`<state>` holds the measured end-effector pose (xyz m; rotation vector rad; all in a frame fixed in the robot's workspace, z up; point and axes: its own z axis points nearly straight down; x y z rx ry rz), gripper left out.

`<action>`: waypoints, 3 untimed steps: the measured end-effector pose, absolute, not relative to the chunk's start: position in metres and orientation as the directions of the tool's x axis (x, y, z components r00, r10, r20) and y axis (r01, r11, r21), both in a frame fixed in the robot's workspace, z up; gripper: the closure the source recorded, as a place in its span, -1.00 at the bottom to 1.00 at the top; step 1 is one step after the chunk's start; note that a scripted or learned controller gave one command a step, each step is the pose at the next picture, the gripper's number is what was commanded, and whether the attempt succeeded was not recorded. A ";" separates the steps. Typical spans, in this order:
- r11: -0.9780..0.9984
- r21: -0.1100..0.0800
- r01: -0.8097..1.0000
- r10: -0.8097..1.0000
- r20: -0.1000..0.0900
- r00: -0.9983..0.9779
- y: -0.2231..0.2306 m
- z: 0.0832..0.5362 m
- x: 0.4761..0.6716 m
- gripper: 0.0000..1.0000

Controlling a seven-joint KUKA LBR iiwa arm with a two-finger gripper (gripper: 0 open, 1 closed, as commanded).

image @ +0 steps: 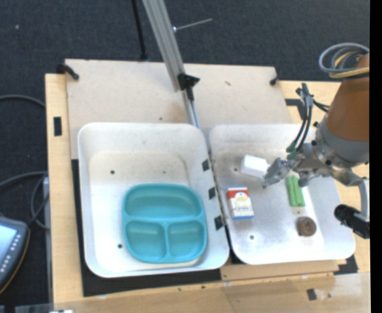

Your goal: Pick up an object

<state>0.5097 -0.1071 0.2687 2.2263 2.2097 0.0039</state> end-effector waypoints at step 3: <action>-0.004 0.018 1.000 1.000 -0.006 0.004 -0.110 0.301 0.513 1.00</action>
